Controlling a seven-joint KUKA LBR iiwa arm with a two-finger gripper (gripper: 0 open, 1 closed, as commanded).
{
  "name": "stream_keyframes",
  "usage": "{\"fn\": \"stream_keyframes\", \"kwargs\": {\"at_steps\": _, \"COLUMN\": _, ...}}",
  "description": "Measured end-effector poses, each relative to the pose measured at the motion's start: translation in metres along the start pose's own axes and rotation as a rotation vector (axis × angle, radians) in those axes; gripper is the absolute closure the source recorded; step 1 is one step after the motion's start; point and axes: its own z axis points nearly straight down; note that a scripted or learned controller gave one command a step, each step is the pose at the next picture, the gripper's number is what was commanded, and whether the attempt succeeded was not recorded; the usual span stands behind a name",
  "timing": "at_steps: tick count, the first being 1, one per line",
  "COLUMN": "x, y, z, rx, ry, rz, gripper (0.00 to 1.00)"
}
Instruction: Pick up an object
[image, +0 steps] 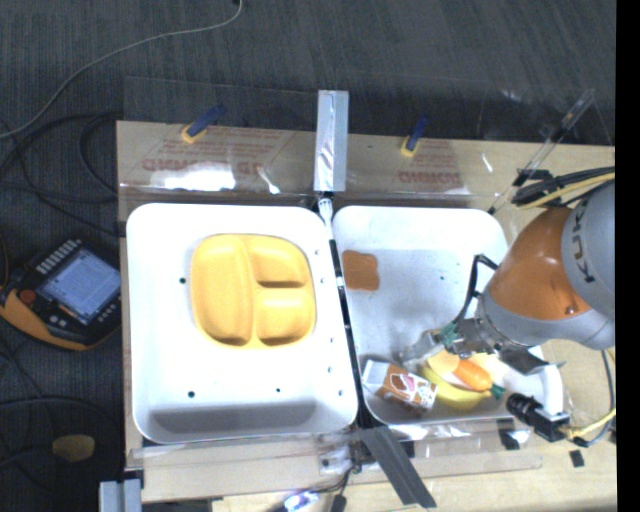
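In the right bin (420, 250), a yellow banana (452, 393) lies along the front wall with an orange piece (473, 374) resting on it. A small red and white packet (405, 388) sits just left of the banana. A flat brown square (360, 270) lies alone near the bin's back left corner. My gripper (443, 347) is low in the bin's front right part, directly over the banana and the orange piece. The arm's orange band (530, 275) rises behind it and hides the bin's right side.
The left bin (160, 400) holds a yellow divided plate (252, 288) in its middle. Bare floor lies between the brown square and the front pile in the right bin. A handheld controller (65, 290) rests on the floor at far left.
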Motion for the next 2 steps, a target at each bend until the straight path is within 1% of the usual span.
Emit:
{"fn": "stream_keyframes", "kwargs": {"at_steps": 1, "x": 0.000, "y": 0.002, "z": -0.010, "rx": -0.002, "ry": 0.001, "rz": 0.000, "gripper": 1.00}}
{"fn": "stream_keyframes", "kwargs": {"at_steps": 2, "x": 0.048, "y": 0.091, "z": -0.094, "rx": 0.010, "ry": -0.002, "rz": -0.096, "gripper": 1.00}}
